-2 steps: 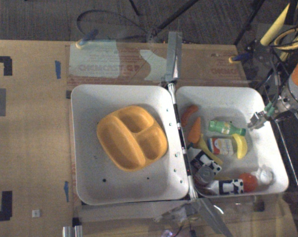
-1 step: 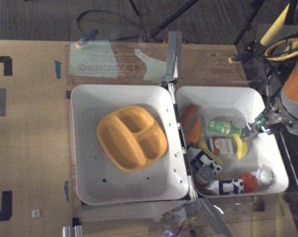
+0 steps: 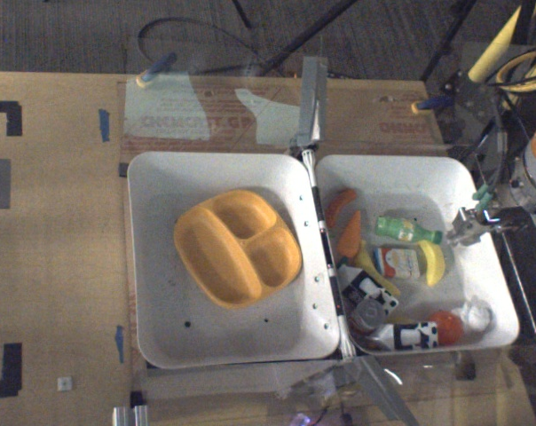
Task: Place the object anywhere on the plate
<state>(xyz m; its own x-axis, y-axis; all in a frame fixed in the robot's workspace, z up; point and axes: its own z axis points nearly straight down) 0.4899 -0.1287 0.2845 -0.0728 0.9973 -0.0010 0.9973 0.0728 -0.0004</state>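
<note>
An orange plate [image 3: 238,246] with three compartments lies in the left white bin [image 3: 153,185], with nothing on it. The right bin [image 3: 428,174] holds several small objects: a green bottle [image 3: 407,230], a yellow banana [image 3: 435,263], a white jar with a red label [image 3: 397,262], an orange carrot-like piece [image 3: 350,232] and a red-orange piece [image 3: 342,204]. My gripper [image 3: 469,224] hangs over the right bin's right rim, just right of the green bottle. I see nothing held in it.
Along the right bin's front lie black-and-white toys [image 3: 414,334] [image 3: 371,289], a grey can [image 3: 368,313], a red ball [image 3: 445,325] and a clear wrapper [image 3: 476,314]. A metal divider [image 3: 321,247] separates the bins. Cables and stands crowd the far right.
</note>
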